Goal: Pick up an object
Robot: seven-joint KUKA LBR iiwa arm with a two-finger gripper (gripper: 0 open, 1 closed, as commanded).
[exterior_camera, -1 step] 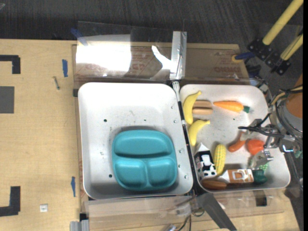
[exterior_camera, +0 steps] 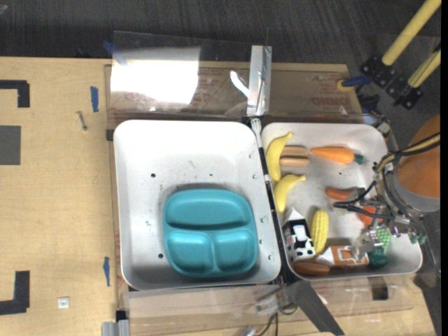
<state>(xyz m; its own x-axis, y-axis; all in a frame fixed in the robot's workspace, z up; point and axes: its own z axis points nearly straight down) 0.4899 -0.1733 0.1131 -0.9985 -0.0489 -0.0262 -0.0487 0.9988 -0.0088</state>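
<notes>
Our pincer (exterior_camera: 374,238) hovers at the right bin's (exterior_camera: 329,133) right side; the corn cob (exterior_camera: 320,231) lies just left, long axis up-down. Pincer state: we cannot tell.

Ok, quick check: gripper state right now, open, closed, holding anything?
Gripper: cannot be told; it sits low over the right bin near the toy food at that bin's right side.

A heap of small plastic toy foods (exterior_camera: 318,194) is seen lying loose in the right white bin (exterior_camera: 409,261), at the frame's lower right.
</notes>
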